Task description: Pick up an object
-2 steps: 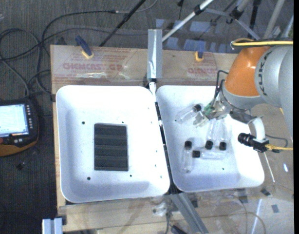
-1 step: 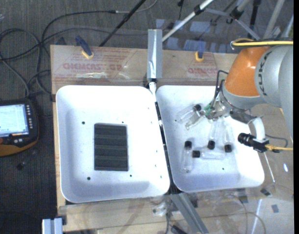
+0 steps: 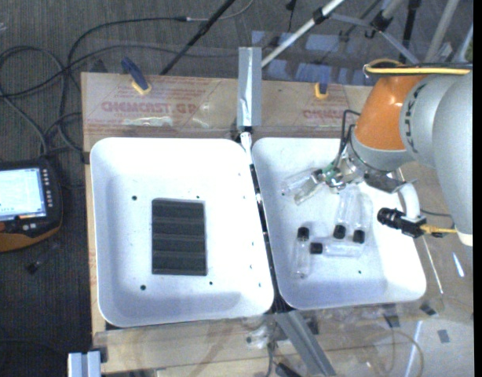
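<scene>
Several clear vials with black caps lie in the right bin (image 3: pixel 398 285). One vial (image 3: pixel 303 251) lies lengthwise near the bin's middle, and another (image 3: pixel 337 250) lies crosswise beside it. Two more vials (image 3: pixel 349 212) lie side by side just above those, caps toward the front. My gripper (image 3: pixel 305 187) hangs over the back half of the right bin, pointing left, a little behind and left of the vials. Nothing can be made out in its grasp. A black ribbed block (image 3: pixel 178 236) lies flat in the middle of the left bin (image 3: pixel 115 171).
The grey arm with its orange band (image 3: pixel 386 120) comes in from the right over the right bin's back corner. A metal post (image 3: pixel 249 89) stands behind the wall between the two bins. A handheld screen (image 3: pixel 21 199) sits off the bench at left.
</scene>
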